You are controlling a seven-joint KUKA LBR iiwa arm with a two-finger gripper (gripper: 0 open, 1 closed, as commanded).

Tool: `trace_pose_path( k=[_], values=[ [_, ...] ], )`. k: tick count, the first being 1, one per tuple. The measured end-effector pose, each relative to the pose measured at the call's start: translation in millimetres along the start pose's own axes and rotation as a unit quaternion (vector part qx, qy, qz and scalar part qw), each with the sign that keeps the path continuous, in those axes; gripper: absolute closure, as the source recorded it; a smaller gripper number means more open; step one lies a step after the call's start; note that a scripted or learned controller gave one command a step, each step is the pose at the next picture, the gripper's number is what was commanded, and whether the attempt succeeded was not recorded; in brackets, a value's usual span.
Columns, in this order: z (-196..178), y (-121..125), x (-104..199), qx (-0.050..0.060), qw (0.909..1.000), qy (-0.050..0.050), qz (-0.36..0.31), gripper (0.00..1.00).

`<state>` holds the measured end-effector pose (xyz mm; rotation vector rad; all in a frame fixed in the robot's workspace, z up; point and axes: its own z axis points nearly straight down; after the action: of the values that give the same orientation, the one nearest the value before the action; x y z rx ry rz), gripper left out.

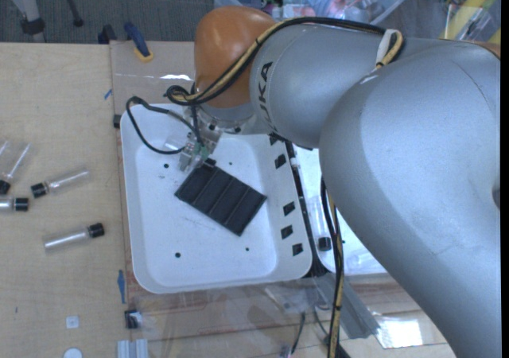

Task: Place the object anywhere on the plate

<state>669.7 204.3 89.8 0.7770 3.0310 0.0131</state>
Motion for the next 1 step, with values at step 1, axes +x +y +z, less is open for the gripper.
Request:
trace_pose_path(
  k=[1],
  values=[
    [1.5, 12.4, 23.9, 0.001, 0.9815, 0.004, -0.191, 1.0]
  ],
)
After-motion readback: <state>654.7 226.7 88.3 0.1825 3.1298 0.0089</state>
